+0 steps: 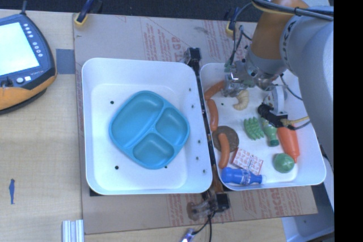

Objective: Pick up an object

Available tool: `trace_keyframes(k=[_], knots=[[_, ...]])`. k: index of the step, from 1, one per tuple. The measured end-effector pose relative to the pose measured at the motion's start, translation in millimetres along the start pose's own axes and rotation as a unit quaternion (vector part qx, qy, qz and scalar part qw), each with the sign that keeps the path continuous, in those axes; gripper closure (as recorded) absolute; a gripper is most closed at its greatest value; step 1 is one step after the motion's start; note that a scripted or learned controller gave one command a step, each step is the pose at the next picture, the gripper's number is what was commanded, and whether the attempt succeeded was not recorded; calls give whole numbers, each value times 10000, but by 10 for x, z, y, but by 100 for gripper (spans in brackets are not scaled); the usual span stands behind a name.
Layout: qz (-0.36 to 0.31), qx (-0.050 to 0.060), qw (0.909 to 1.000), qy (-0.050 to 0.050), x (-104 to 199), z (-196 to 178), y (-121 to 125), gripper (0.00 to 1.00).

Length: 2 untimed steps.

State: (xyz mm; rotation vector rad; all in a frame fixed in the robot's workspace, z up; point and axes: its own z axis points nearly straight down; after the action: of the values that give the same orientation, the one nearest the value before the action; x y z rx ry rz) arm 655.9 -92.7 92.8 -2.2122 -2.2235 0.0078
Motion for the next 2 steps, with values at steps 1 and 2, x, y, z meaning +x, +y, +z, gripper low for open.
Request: trace_keyframes(k=[1, 2], knots=[[7, -3, 10000, 2, -11, 1, 1, 0], [4, -2, 10000, 1, -10, 1, 1, 0]])
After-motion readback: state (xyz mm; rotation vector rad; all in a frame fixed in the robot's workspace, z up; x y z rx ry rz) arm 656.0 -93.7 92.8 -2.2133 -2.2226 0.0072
